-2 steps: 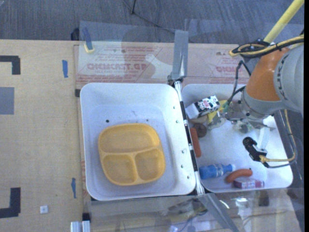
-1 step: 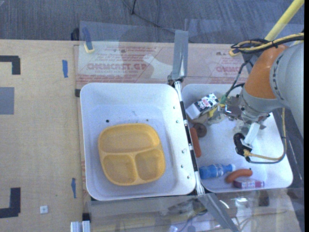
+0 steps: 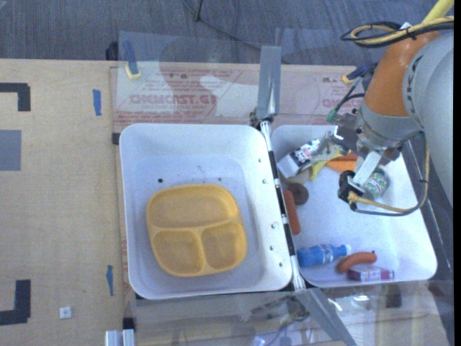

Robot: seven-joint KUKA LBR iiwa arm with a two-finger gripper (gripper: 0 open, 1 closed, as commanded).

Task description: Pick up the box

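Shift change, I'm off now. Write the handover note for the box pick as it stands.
Gripper: low over the far part of the right bin; open or shut cannot be told.
Boxes: a small pink-and-white box lies flat at the bin's near edge, beside a red sausage-shaped item. A white printed carton lies in the far left corner, close to the gripper. Which is meant is unclear.
Done: nothing lifted.
Left: grasp and raise the box.

Two white bins [image 3: 187,150] [image 3: 403,240] are holding one yellow divided tray [image 3: 196,229], one blue bottle [image 3: 322,254], one pink box [image 3: 371,273] and one green can [image 3: 377,184]
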